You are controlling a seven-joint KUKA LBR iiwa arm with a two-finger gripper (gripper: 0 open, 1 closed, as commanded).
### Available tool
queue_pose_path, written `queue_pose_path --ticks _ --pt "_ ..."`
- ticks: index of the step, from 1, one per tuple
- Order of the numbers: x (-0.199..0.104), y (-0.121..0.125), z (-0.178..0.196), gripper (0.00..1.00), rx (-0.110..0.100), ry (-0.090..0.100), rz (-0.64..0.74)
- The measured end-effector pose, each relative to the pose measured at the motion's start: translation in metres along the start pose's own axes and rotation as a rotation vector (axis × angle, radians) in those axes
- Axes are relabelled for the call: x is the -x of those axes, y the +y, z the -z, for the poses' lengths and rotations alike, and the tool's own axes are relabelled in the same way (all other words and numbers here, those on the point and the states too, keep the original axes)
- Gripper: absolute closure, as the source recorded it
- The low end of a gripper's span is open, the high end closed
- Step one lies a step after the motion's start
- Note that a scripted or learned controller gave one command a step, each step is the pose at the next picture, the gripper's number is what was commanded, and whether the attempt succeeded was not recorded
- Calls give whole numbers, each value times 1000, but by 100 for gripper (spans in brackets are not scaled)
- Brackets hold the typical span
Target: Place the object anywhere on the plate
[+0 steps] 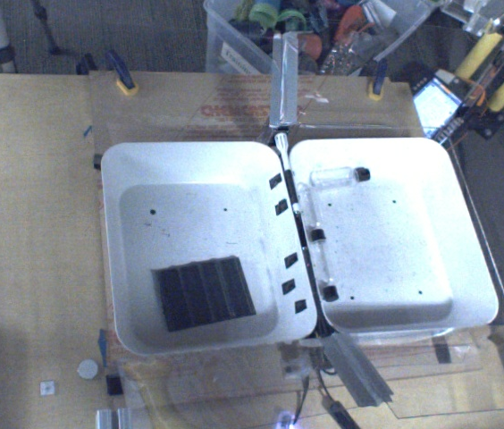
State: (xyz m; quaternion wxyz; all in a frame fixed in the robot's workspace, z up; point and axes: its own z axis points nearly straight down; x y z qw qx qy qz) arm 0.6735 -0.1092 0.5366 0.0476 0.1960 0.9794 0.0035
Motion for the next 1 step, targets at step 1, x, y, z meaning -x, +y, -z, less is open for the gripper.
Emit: queue_pose_path --ticks 1 --pt "2 1 12 100 3 -12 0"
